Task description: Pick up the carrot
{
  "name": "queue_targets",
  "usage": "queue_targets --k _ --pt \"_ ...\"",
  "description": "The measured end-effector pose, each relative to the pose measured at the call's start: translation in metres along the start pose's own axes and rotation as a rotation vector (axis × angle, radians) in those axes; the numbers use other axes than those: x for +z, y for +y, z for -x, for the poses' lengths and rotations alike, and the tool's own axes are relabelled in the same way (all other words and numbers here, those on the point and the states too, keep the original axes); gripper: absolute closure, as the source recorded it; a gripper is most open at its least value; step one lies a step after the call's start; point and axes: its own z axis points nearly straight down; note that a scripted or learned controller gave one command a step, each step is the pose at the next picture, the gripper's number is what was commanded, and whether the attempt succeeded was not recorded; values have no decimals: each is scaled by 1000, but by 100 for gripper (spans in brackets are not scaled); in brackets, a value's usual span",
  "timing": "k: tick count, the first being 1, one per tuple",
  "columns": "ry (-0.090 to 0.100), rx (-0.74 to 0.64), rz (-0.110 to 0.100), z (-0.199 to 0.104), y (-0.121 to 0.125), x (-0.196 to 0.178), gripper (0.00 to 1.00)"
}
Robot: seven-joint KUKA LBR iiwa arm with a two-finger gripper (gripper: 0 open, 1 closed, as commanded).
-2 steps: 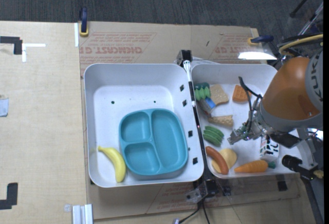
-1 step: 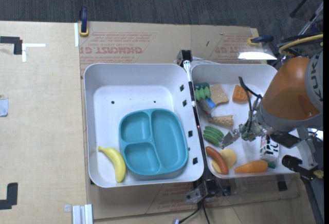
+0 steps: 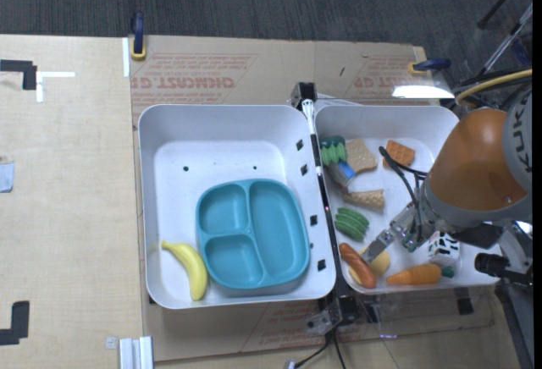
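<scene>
In the camera view, the long orange carrot with a green tip [image 3: 415,275] lies along the near wall of the right shallow white bin [image 3: 373,115], its long axis roughly parallel to that wall. The two-finger gripper [image 3: 398,234] hangs just beyond it, slightly leftward, apart; whether it is spread, I cannot tell.

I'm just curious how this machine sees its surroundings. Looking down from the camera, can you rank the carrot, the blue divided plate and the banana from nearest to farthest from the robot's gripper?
Measured from the gripper in the right bin:
1. The carrot, just below-right of it, in the same bin.
2. The blue divided plate, in the left bin.
3. The banana, at the left bin's lower-left corner.
</scene>
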Motion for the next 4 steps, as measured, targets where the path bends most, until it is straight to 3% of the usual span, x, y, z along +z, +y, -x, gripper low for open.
queue_targets --k 1,2,3,4 --pt "-4 6 4 2 2 -9 100" --pt "-4 6 4 2 2 -9 0" --pt "-8 11 7 4 3 -19 100" --pt "-8 11 7 4 3 -19 0"
